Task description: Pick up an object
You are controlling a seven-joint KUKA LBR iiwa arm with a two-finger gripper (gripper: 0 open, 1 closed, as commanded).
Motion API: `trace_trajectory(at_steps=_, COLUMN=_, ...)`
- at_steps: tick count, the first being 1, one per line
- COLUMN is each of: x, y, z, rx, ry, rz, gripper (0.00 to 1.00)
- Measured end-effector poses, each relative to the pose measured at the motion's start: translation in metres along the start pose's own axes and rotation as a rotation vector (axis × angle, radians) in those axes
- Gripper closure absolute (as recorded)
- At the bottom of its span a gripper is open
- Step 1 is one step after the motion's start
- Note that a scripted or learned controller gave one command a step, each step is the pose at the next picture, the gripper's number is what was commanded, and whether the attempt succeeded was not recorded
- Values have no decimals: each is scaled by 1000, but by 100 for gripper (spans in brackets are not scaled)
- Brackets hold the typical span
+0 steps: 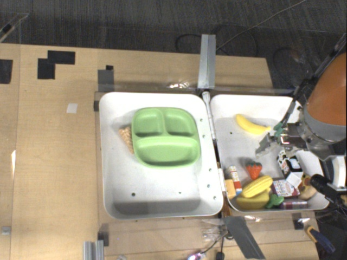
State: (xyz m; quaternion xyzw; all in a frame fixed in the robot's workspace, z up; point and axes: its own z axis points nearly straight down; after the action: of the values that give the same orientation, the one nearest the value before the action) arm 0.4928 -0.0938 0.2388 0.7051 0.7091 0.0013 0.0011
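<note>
The right bin holds several small toy foods. A yellow banana lies near its back. A red strawberry-like piece, a yellow corn cob and a second yellow piece are clustered at the front. My gripper hangs low over the right side of this bin, just right of the banana and above the strawberry piece. Nothing shows in its grasp. The orange band of the arm rises behind it.
The left bin carries a green divided plate with a tan waffle-like piece poking out at its left. A small bottle, a red-and-white packet and a black-and-white item crowd the right bin's front corner.
</note>
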Motion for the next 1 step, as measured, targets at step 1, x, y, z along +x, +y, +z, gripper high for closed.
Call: trace_trajectory(at_steps=1, x=-3, y=61, z=78, rx=1, ry=0, rz=36, gripper=0)
